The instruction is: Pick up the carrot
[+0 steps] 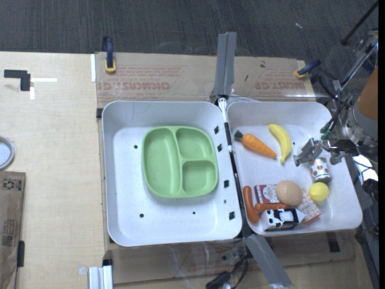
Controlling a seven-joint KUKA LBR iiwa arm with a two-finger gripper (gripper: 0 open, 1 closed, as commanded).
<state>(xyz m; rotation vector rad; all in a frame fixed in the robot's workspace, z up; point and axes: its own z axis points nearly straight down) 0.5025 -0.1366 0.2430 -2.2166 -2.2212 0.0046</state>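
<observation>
The carrot is orange with a green top and lies at a slant in the upper left of the right bin. Its green end points toward the divider between the bins. My gripper hangs over the right side of the same bin, to the right of the carrot and apart from it. A yellow banana lies between the two. Nothing is seen held in the gripper.
Just below the gripper stands a small can, with a lemon under it. A brown round item, a sausage and a cow-patterned carton crowd the bin's front. The left bin holds a green divided plate.
</observation>
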